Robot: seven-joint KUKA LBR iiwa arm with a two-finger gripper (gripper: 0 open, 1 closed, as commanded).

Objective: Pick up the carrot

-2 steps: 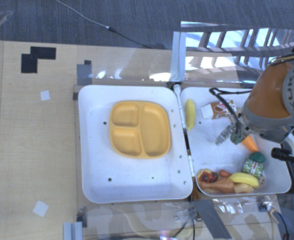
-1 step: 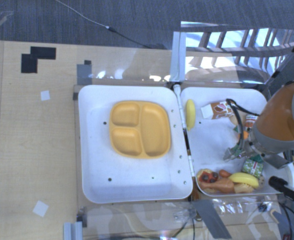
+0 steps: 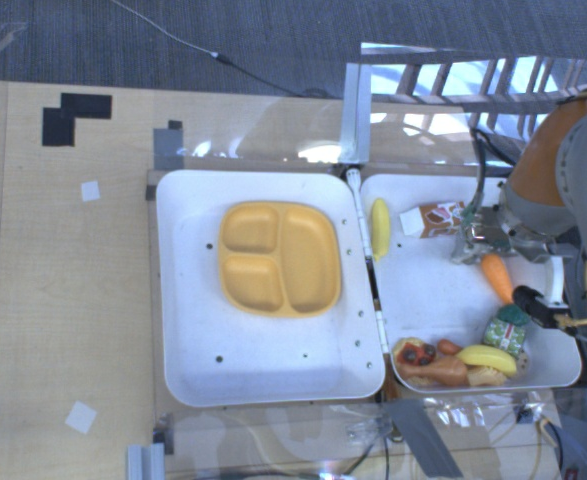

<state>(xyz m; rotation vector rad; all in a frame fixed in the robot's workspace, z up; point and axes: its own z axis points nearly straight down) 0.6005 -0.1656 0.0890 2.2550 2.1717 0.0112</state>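
Observation:
The carrot [image 3: 496, 276] is orange and short, and lies slanted in the right bin [image 3: 423, 298] near its right side. My gripper [image 3: 472, 242] hangs over the bin just up and left of the carrot, and its metal tip meets the carrot's upper end. The grey wrist and orange band [image 3: 543, 158] rise to the upper right and hide the bin's far right corner. I cannot make out whether the carrot is gripped or merely beside the tip.
In the right bin lie a yellow corn-like piece [image 3: 380, 226] at the left wall, a brown packet [image 3: 439, 218], a green can [image 3: 510, 330], a banana [image 3: 487, 358] and a pizza slice [image 3: 428, 360]. The left bin [image 3: 188, 298] holds a yellow divided plate [image 3: 278, 258].

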